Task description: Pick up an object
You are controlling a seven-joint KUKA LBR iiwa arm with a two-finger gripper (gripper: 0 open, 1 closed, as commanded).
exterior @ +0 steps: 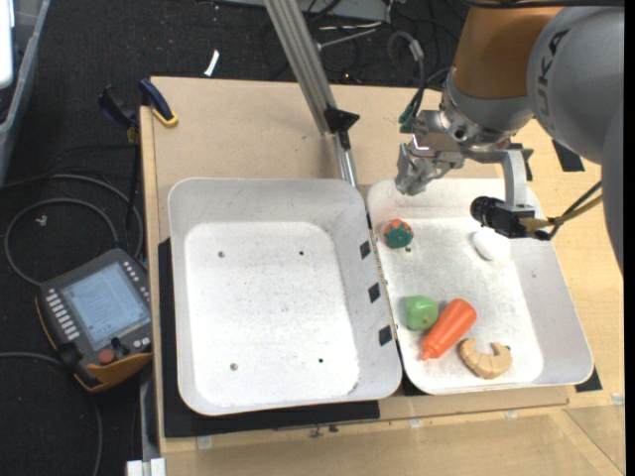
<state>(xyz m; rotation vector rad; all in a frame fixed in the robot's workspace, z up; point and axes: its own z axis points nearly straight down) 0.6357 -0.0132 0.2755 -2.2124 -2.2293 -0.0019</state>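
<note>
My gripper (412,178) hangs over the far left corner of the right bin (556,310), its fingers drawn together with nothing seen between them. Just below it lies a small orange and teal ball (398,232). A white egg-shaped object (487,245) rests to the right. Toward the near side of the bin sit a green pepper-like piece (421,311), an orange carrot (448,327) and a tan croissant-shaped piece (485,358).
The left bin (198,206) lies beside the right one. A slanted metal pole (303,53) crosses the bench at the back. A black camera mount (501,214) sticks out from the wrist. A teach pendant (94,310) lies off the bench at left.
</note>
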